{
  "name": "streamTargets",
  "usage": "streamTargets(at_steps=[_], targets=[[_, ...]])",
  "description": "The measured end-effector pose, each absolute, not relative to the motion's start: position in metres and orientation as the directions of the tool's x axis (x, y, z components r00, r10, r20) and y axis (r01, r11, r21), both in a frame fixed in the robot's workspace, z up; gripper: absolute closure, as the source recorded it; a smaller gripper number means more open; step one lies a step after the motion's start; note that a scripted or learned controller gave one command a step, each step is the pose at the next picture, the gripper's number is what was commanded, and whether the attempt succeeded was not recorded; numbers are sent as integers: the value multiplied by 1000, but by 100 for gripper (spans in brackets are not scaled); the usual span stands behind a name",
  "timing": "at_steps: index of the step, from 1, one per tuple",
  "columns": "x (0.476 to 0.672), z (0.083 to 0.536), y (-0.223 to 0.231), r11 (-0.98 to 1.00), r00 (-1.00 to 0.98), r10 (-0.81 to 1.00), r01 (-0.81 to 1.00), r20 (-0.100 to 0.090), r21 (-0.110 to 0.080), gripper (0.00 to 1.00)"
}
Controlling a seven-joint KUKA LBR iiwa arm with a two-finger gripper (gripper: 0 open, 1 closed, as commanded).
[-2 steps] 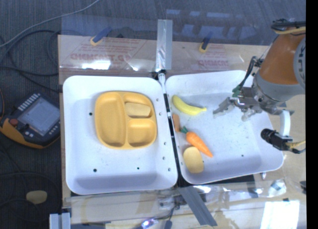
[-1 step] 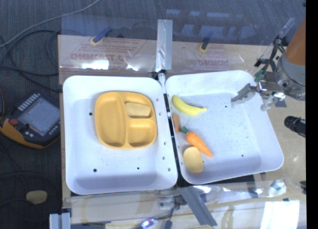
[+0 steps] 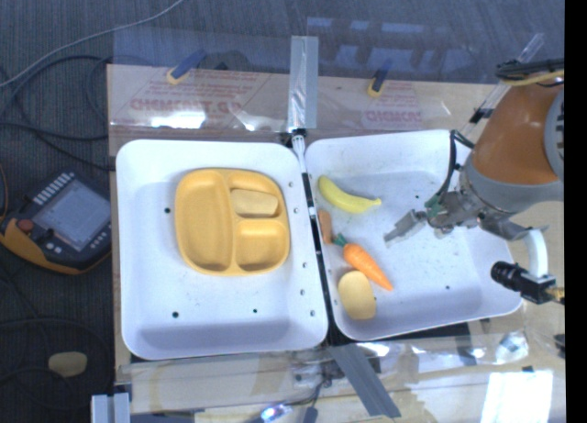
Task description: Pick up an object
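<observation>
In the right bin (image 3: 440, 297) lie a yellow banana (image 3: 346, 196), an orange carrot (image 3: 367, 266) and a pale yellow rounded fruit (image 3: 357, 294). A small orange piece (image 3: 325, 227) rests against the bin's left wall. My gripper (image 3: 400, 227) hangs over the bin's middle, right of the banana and up and to the right of the carrot. It touches none of them and nothing shows in it. The grey arm with its orange band (image 3: 518, 141) comes in from the right.
The left bin (image 3: 147, 311) holds a yellow divided plate (image 3: 206, 224) with a tan block (image 3: 254, 202) in its upper right compartment. A teach pendant (image 3: 60, 219) and cables lie on the floor to the left. A black fitting (image 3: 518, 279) sits at the right bin's right rim.
</observation>
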State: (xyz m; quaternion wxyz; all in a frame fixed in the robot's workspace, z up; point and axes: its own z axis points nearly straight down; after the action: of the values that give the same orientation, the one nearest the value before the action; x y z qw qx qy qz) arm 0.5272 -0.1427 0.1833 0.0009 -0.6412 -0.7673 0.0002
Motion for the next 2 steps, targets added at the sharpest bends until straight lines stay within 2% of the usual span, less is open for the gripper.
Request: streamTargets(at_steps=[1, 2], targets=[[562, 241, -182, 55, -55, 998, 998, -1, -1, 0], [562, 241, -182, 55, -55, 998, 998, -1, -1, 0]])
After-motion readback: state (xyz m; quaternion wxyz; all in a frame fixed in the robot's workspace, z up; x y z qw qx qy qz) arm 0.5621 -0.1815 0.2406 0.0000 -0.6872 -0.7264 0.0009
